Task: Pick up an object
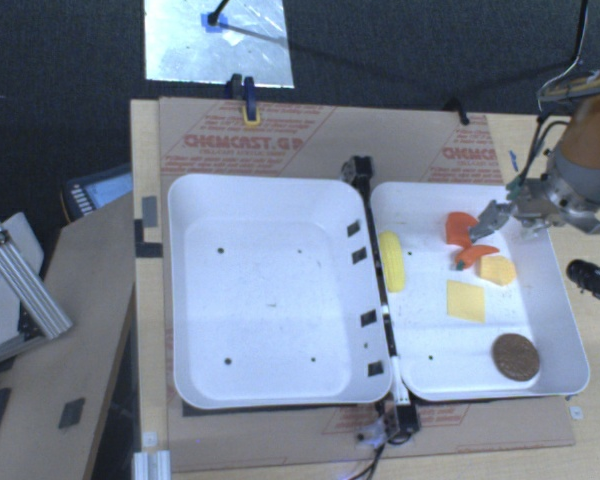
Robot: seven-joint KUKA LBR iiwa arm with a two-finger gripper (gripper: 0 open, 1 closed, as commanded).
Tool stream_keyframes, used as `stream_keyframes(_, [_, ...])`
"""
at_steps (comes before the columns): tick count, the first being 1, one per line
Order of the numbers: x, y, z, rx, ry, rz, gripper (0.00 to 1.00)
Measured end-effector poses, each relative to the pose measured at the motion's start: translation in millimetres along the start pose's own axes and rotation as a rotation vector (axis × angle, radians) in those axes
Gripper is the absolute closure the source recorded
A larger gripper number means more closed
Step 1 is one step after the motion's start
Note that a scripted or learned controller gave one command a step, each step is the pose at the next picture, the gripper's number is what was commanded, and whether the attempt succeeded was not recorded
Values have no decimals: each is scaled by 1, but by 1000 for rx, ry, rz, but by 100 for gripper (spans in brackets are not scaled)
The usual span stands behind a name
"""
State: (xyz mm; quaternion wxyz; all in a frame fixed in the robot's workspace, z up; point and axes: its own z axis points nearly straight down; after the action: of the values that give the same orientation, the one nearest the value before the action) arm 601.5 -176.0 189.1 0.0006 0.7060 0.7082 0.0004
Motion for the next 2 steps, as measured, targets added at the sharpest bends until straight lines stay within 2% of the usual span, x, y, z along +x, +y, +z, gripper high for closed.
stream_keyframes(1, [-33,11,-142,-18,-8,2,0])
stream_keyframes(2, [-2,44,-288,-20,-6,-7,0])
